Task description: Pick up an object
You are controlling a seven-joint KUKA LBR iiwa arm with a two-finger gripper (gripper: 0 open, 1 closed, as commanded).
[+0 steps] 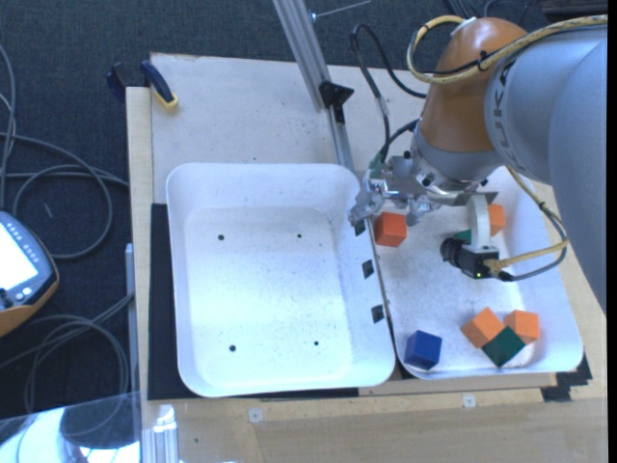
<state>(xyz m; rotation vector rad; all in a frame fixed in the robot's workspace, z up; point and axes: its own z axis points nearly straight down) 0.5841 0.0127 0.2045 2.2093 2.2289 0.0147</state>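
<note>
As one scans from the left, the left bin (260, 278) comes first, its white floor speckled and marked by a few dark dots. Its right wall touches the right bin (439, 287), the two sitting side by side on the bench (241, 114). Just past that shared wall, the gripper (388, 215) hangs over the right bin's upper left part, with an orange block (390, 230) directly under the metal fingers; whether the block is pinched between them or merely lies beneath cannot be told from this angle. Near the bin's front edge lies a blue block (422, 348). Further right, a cluster of an orange cube (482, 326), a green block (502, 347) and a second orange cube (523, 324) sit touching. The grey arm (559, 85) enters from the right.
</note>
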